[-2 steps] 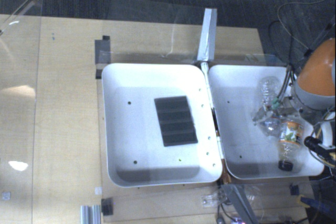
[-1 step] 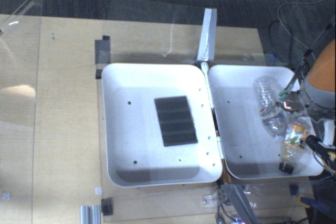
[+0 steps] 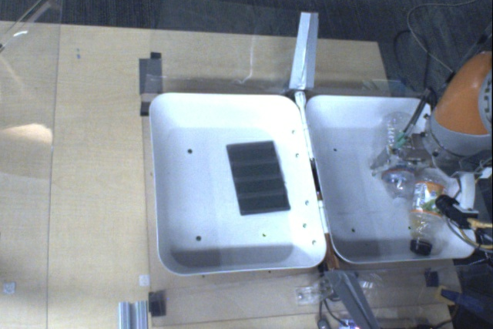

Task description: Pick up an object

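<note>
The gripper (image 3: pixel 400 166) sits low in the right bin (image 3: pixel 347 166); I cannot tell its grip amid clutter. The dark ridged object (image 3: pixel 258 177) lies alone in the left bin (image 3: pixel 177 135), so this try risks closing on nothing.

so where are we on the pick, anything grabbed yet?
Done: the arm has reached over the right bin, with the claw low among the clear plastic pieces there. In hand: nothing I can confirm, since the clutter hides any grip. Left: the grab and lift. The dark ridged pad lies flat in the left bin, untouched.
</note>
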